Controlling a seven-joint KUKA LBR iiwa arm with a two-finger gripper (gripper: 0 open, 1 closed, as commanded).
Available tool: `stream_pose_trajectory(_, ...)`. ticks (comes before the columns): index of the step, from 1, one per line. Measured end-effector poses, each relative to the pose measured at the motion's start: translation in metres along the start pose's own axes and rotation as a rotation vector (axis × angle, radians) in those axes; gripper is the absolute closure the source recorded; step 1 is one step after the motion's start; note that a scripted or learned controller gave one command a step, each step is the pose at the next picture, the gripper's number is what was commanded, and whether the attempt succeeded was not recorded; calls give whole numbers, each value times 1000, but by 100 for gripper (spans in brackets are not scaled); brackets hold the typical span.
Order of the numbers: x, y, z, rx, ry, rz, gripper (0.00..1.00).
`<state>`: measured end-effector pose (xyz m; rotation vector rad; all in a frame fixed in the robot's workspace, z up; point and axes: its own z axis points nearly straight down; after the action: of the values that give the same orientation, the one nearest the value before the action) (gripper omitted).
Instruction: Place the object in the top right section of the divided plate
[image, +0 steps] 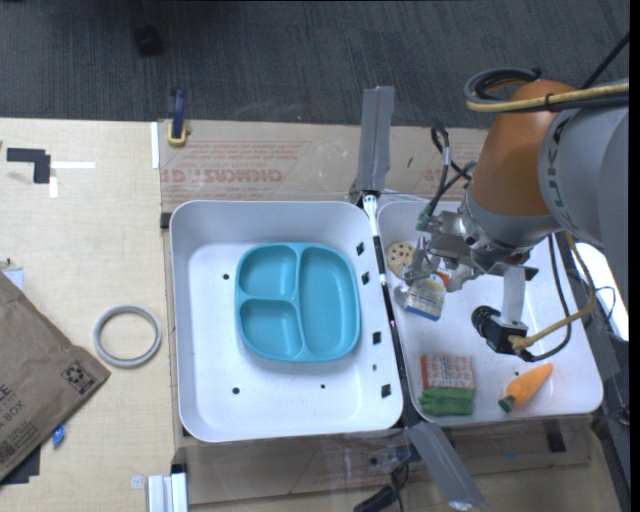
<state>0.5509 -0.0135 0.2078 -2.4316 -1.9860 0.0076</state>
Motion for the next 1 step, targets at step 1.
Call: stream_pose_trajectory(1, 77, -91, 19, 2, -2, 126, 100)
